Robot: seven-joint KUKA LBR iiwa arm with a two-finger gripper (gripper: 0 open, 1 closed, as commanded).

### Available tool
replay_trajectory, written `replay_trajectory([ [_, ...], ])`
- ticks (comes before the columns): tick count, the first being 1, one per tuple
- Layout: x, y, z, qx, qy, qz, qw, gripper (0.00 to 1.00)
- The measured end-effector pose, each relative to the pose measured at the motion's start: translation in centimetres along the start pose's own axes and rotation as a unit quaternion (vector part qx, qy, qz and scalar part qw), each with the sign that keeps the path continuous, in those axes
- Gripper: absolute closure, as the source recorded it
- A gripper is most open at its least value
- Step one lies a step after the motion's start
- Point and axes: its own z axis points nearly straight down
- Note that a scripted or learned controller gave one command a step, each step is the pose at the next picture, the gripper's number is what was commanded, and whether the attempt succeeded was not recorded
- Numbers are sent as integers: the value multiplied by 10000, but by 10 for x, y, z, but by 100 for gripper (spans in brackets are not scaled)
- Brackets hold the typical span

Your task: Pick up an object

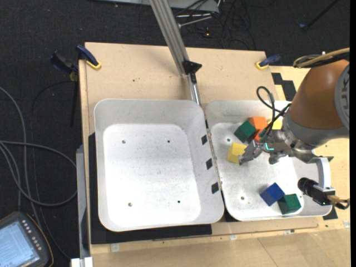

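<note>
- The arm (320, 102) is seen reaching in over the right bin (222, 113), with the gripper (251, 153) lowered beside a yellow block (236, 152).
- Whether the claw is apart or together cannot be told.
- A green block (245, 130) and an orange block (259, 123) are clustered just behind the yellow one.
- A blue block (272, 193) and a second green block (290, 203) are placed together near the bin's front edge.
- The left bin (111, 113) is set alongside.
- No readable writing is found.

a pale wooden counter (144, 74) stands on a dark floor (39, 15), held at its far corners by blue and yellow clamps (89, 57). black cables (25, 166) trail over the floor at left. a grey metal pole (167, 24) slants in from above. a screen (16, 243) glows at the bottom left.
</note>
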Motion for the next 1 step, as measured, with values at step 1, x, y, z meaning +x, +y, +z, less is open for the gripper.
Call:
replay_trajectory([
  [1,0,1,-2,-24,-3,9,10000,0],
])
